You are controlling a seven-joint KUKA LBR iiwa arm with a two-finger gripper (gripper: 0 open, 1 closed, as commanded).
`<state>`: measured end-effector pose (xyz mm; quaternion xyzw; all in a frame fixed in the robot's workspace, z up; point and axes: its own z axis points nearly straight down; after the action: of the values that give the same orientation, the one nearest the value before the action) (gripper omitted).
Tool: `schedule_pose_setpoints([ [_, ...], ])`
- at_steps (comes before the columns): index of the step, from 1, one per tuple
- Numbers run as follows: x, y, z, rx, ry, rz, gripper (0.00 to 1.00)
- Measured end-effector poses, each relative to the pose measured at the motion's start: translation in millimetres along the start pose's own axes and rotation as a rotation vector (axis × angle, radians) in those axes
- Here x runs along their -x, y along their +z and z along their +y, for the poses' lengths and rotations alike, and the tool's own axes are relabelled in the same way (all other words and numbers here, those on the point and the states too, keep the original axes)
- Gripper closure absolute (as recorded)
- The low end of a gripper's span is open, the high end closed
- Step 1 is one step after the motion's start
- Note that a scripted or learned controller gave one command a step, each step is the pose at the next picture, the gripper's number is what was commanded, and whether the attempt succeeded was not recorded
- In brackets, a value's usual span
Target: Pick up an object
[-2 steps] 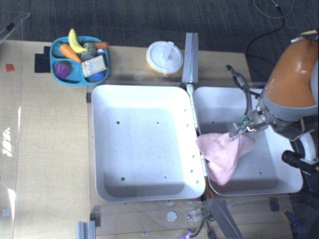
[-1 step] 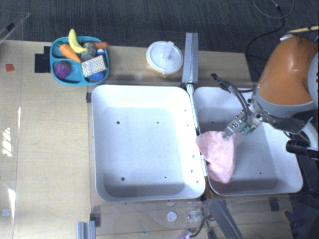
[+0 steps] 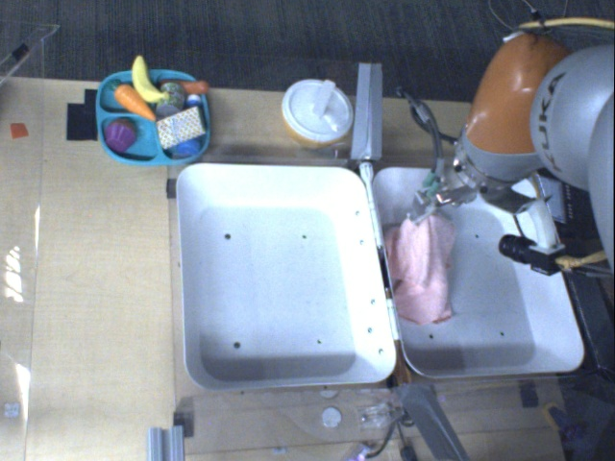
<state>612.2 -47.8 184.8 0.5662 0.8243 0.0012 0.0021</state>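
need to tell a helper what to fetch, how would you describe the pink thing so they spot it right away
Find the two white bins and take the right bin. Against its left wall lies a soft pink cloth, crumpled lengthwise, with the claw at its top end. It is the one pink, limp thing among hard white surfaces.

I count two white bins: the left bin (image 3: 279,267) and the right bin (image 3: 509,325). One pink cloth (image 3: 423,272) lies in the right one. On my surface (image 3: 86,286) beyond them sit one blue tray (image 3: 149,118) of toy food and one white-lidded tub (image 3: 318,112).
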Motion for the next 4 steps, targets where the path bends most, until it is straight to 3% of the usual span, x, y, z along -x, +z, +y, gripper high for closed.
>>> schedule_pose_setpoints([
  [1,0,0,0,0.000,0.000,0.000,0.00],
  [2,44,53,-13,0.000,-0.059,0.000,0.00],
  [3,43,93,-18,0.011,-0.120,-0.006,0.00],
  [4,44,78,-14,0.021,-0.124,-0.013,1.00],
])
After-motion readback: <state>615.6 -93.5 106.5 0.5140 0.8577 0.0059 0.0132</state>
